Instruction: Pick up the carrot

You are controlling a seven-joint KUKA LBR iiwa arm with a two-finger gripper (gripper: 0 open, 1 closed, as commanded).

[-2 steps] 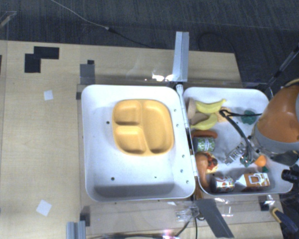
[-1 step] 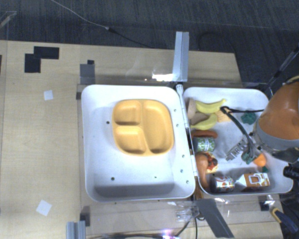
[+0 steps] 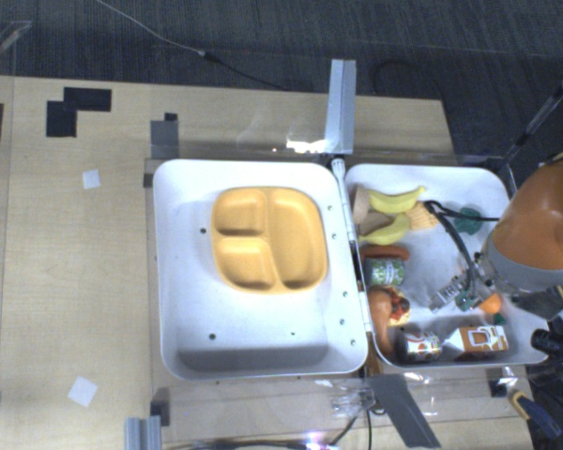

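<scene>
The pale wooden worktop (image 3: 66, 279) holds two shallow white plastic bins side by side. The right white bin (image 3: 493, 184) is the one to watch. The left white bin (image 3: 183, 345) touches its left wall and holds a yellow plastic plate with three parts (image 3: 267, 237).

The big grey arm with the orange band (image 3: 544, 228) reaches in over the right wall of the right bin. Two yellow bananas (image 3: 394, 200) lie in the bin's far left corner.

The orange carrot (image 3: 381, 309) lies inside the right bin, right against its left wall, down toward the near left corner. It is long and thin, and its long side runs along that wall, from far to near. I cannot tell which end is the pointy one.

The metal gripper (image 3: 458, 293) hangs over the middle of the right bin. It is too small and blurry to tell if it is spread or pinched. Nothing looks caught in it. The carrot lies to the left of the gripper, a little apart from it, so I think the arm needs to go left, toward the bin's left wall, and come down across the carrot's thin side.
</scene>
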